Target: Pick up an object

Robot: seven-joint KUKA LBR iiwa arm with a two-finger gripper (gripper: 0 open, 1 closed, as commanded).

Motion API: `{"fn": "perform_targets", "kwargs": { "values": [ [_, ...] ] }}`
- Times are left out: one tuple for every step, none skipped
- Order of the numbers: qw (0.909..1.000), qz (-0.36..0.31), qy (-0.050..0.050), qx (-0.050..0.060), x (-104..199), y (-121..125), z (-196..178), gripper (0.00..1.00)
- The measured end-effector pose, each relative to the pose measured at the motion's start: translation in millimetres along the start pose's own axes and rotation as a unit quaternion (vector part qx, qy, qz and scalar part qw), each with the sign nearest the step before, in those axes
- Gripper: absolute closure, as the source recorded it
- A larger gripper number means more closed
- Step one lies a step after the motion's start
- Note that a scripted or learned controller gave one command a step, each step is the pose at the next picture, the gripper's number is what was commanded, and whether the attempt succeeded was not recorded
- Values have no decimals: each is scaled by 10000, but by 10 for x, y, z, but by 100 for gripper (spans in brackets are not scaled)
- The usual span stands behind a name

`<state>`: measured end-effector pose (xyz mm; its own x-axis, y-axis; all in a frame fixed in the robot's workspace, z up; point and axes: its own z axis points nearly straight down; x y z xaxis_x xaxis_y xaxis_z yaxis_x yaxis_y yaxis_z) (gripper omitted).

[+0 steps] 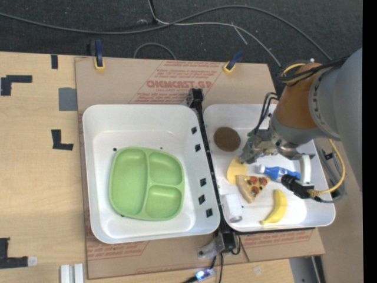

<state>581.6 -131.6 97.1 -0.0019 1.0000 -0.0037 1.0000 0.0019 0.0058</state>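
Note:
The right bin [321,217] holds a brown round cookie [227,138], a yellow cheese wedge [236,170], a pizza slice [252,187], a banana [275,207] and a blue object [279,173]. My gripper [250,152] hangs low in this bin, just right of the cookie and directly above the cheese wedge. Its dark fingers point down-left toward the wedge. I see nothing between them.
The left bin [94,128] carries a green divided plate [146,183]. A black divider [203,158] runs between the two bins. The arm's grey body and orange band [303,102] cover the right bin's far right corner. Cables lie behind the bench.

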Motion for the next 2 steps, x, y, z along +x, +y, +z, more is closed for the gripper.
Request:
{"fn": "perform_targets", "kwargs": {
  "values": [
    [10000,-4,19,13,109,11,-505,100],
    [10000,1,16,11,132,-36,-951,100]
  ]
}}
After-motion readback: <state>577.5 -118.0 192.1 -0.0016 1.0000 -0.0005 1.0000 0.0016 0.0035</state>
